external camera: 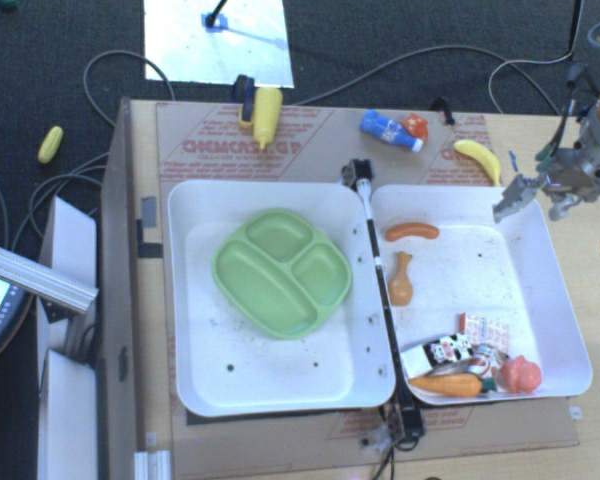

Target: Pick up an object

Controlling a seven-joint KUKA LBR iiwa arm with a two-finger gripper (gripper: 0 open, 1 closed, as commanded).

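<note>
The right bin (540, 268) holds an orange sausage (411, 232) near its far left and a tan drumstick toy (401, 280) below it. At its near edge lie a carrot (448, 386), a pink toy (521, 374), a black-and-white toy (448, 351) and a red-and-white packet (483, 328). My gripper (538, 202) hangs over the bin's far right corner. It is open, with nothing between its fingers, and well apart from all the objects.
The left bin (210, 368) bears a green divided plate (282, 271). Behind the bins, on the cardboard, lie a banana (478, 158), a blue bottle (390, 130) and a yellow bottle (265, 113). A black rod (378, 268) runs along the seam between the bins.
</note>
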